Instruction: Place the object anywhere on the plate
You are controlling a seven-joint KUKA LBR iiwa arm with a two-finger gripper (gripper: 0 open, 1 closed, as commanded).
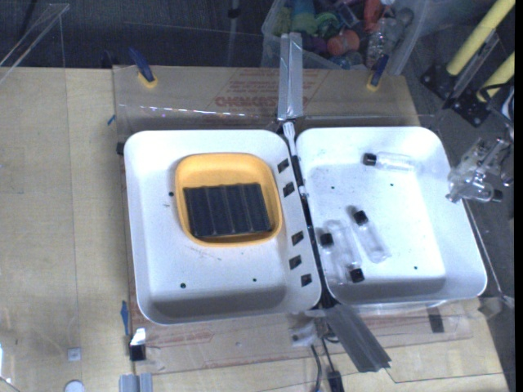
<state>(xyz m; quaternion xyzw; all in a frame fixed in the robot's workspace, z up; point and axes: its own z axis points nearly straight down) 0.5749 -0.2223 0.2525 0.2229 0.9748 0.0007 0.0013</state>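
Black ribbed rectangular block point(227, 209) lies flat on the yellow rounded-square plate point(189, 171) in the left white bin point(147, 284), so the placing looks done, while the gripper point(474, 182) hangs at the right white bin point(425, 278)'s outer rim, whether released or clenched I cannot tell.

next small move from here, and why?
Probably swing the pincer left over the right bin and drop toward the clear bottle near its far side. The pincer sits at the bin's right rim with nothing visibly between its fingers, several clear black-capped bottles lie in that bin, and the yellow plate in the left bin carries only a dark ridged block.
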